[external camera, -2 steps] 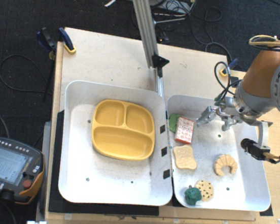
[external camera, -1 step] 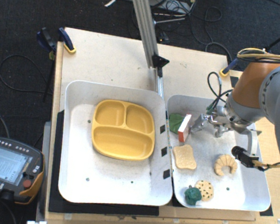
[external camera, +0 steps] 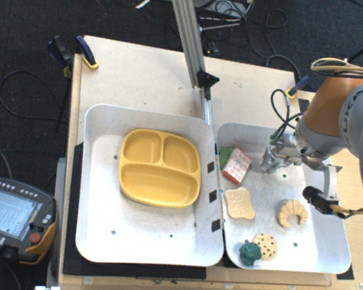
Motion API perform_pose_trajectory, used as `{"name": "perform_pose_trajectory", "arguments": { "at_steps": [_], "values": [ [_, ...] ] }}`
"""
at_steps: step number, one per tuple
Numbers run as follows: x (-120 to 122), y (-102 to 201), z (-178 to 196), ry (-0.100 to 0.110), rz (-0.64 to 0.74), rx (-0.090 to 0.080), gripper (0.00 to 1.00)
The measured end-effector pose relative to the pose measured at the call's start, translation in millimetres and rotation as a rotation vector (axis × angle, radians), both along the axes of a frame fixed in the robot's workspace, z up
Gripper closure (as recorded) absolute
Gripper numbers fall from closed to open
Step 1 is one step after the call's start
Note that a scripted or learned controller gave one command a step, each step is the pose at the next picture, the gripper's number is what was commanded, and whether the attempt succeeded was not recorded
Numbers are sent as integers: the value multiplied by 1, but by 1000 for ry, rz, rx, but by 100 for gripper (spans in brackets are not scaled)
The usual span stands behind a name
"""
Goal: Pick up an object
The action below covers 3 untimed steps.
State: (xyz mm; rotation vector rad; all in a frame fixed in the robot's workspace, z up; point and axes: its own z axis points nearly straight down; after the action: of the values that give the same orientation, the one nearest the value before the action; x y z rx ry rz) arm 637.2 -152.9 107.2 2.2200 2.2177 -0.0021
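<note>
The right bin [external camera: 327, 250] holds several toy foods. A red and pink box [external camera: 236, 165] lies at its back left. A slice of toast [external camera: 239, 204] sits in front of the box. A croissant [external camera: 292, 213] lies to the right, with a cookie [external camera: 265, 245] and a green broccoli piece [external camera: 249, 252] near the front edge. My gripper [external camera: 273, 162] hangs low over the back of this bin, right of the box and apart from it. Nothing shows in its grasp.
The left bin [external camera: 97, 183] carries a yellow divided plate [external camera: 160, 169]. A slanted metal pole [external camera: 191, 31] runs down to the seam between the bins. A teach pendant [external camera: 6, 215] lies on the floor at the lower left. Cables trail by the arm's wrist [external camera: 280, 111].
</note>
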Motion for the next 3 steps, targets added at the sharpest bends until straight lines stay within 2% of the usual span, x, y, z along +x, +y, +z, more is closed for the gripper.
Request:
{"name": "perform_pose_trajectory", "arguments": {
  "at_steps": [1, 2, 3],
  "values": [
    [0, -9, 59, -5, 0, 2, 100],
    [2, -9, 98, -5, 3, 2, 100],
    [-4, 42, 104, 1, 9, 6, 100]
  ]
}}
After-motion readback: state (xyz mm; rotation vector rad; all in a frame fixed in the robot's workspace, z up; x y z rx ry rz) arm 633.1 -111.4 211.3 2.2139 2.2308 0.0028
